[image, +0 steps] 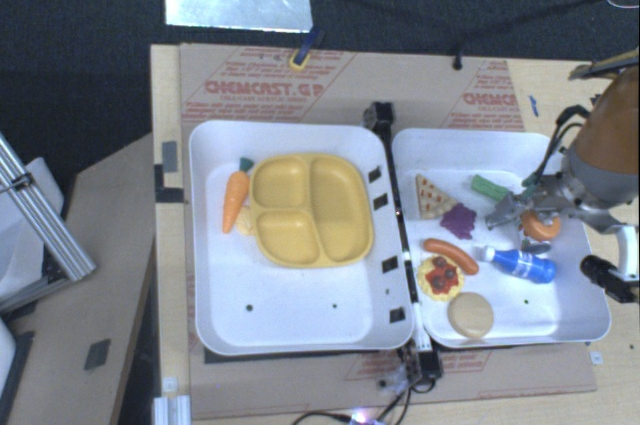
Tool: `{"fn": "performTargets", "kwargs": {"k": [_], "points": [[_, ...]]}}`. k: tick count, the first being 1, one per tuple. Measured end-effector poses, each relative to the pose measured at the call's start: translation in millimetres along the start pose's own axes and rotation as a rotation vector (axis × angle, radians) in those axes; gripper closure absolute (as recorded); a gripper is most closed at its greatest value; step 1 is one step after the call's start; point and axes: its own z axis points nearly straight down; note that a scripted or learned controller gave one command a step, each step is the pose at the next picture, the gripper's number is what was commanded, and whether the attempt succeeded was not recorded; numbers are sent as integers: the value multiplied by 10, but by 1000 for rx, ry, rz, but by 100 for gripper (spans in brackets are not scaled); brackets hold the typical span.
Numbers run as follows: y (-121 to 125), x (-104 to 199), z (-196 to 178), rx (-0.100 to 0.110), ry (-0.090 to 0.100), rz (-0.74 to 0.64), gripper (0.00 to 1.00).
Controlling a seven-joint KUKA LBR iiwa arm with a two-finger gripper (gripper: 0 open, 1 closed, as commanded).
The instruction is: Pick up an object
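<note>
An orange round toy [542,226] lies at the right side of the right bin [520,145], directly under the gripper [532,209]. Whether the jaws are open or closed on it cannot be told. Just below it lies a blue bottle [522,264]. Left of it sit a purple piece [460,219], a green block [490,186], a pizza slice [432,197], a hot dog [450,255], a small pizza [440,278] and a beige disc [470,315]. The left bin [290,313] holds a yellow divided plate [305,210] and a carrot [234,199].

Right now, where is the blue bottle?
The blue bottle lies in the right bin, near its right side, just below the orange object and right of the sausage.
</note>
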Motion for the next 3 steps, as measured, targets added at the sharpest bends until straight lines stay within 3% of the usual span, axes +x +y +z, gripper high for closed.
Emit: {"fn": "performTargets", "kwargs": {"k": [1, 2, 3], "points": [[7, 8, -87, -1, 0, -2, 100], [-26, -83, -665, 7, 4, -1, 100], [-14, -86, -864, 10, 6, -3, 100]]}}
